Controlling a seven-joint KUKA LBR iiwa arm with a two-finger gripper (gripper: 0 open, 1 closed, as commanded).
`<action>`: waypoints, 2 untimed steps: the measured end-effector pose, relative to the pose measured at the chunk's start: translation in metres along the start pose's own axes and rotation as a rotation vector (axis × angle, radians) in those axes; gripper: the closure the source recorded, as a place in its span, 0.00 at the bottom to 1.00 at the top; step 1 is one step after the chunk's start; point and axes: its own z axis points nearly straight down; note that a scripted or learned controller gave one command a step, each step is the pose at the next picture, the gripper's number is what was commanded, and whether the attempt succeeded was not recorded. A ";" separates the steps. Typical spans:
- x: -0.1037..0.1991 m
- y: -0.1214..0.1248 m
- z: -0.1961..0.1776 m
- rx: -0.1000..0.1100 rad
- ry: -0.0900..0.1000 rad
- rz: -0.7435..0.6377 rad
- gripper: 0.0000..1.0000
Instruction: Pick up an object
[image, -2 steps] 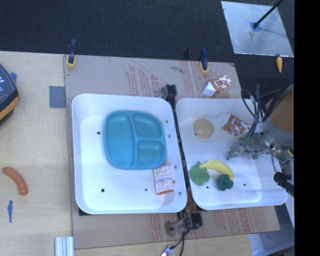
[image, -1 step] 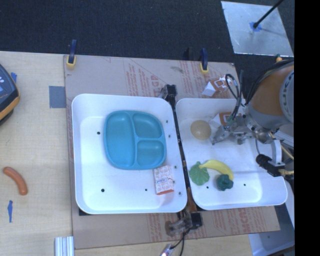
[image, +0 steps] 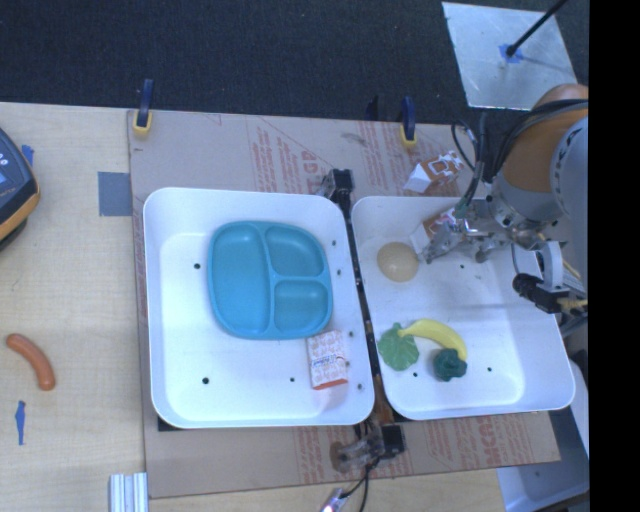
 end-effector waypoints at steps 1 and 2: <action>0.004 -0.072 -0.059 -0.025 -0.006 0.001 0.00; -0.027 0.001 -0.004 0.003 0.003 -0.004 0.00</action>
